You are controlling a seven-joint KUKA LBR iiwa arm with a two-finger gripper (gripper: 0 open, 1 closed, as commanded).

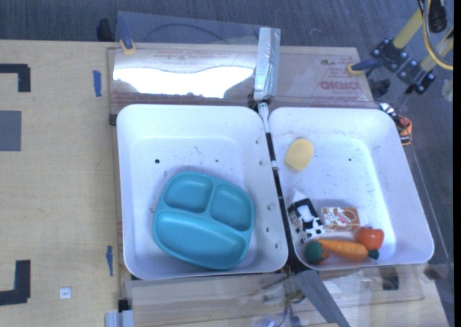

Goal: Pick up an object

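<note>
Orange, tapered and smooth, a plastic toy carrot [347, 249] lies at six o'clock in the right shallow white bin [403, 174], its tip beside a round red toy tomato [370, 236]. Just above them sit a flat printed cardboard packet [339, 216] and a black-and-white blotched figure [305, 219], with a pale yellow rounded lump [299, 153] apart towards eleven o'clock. A glossy teal three-compartment plastic plate [205, 221] fills the six-o'clock half of the left white bin [144, 138].
</note>
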